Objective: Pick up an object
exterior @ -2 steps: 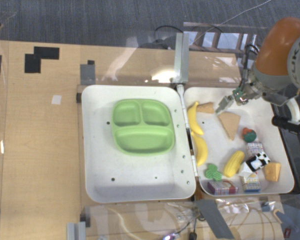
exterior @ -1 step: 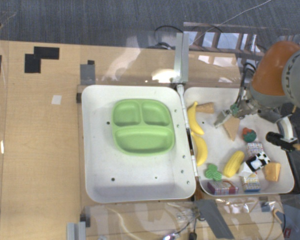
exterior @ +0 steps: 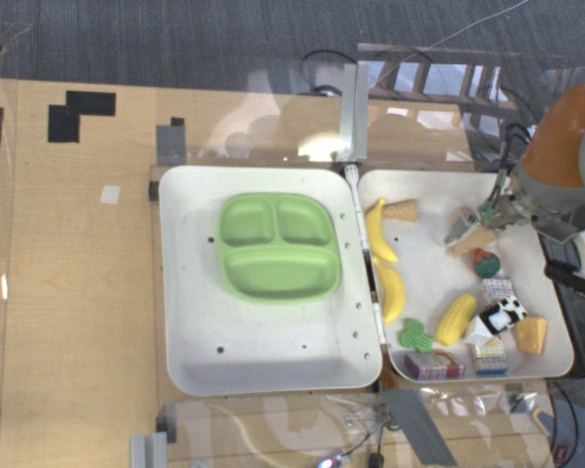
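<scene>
Two fingers of the gripper (exterior: 471, 228) are seen spread apart, nothing between them, low over the right bin (exterior: 562, 359). A tan wedge (exterior: 475, 242) lies just beneath, a red-and-green ball (exterior: 486, 261) at five o'clock. Two bananas (exterior: 380, 232) are found at nine o'clock, the corn cob (exterior: 456, 318) at six. A green divided plate (exterior: 278, 247) is held by the left bin (exterior: 190, 359).

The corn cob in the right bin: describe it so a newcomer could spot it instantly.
Look in the right white bin, the one crowded with toy food, not the one holding the green divided plate. In its lower half, the corn cob lies slanted between the green broccoli piece and the black-and-white block. Unlike the smooth curved bananas along the bin's left wall, it is short, stubby and ribbed.
</scene>
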You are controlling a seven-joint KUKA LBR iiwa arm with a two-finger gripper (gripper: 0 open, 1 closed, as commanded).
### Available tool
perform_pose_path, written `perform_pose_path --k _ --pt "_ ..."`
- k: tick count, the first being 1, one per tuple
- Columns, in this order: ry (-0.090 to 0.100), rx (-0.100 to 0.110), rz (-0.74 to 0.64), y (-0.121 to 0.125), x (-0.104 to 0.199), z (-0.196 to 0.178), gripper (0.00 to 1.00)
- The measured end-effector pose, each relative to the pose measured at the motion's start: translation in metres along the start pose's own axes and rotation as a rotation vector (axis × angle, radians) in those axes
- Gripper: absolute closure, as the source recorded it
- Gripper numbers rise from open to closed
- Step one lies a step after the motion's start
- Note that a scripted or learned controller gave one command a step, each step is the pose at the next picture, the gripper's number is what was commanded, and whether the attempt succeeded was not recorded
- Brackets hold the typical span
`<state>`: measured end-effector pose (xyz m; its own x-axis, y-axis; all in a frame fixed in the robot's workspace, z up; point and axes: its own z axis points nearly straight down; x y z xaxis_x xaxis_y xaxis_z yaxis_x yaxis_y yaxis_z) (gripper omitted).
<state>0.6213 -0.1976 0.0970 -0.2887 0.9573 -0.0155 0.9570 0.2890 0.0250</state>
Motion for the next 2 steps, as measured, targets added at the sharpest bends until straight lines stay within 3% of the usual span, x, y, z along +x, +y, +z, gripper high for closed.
perform_pose_path --k 1,2 --pt "0.007 -0.007 -0.005 0.006 0.004 -0.014 1.00" --pt "0.009 0.018 0.285 0.039 0.023 0.010 1.00"
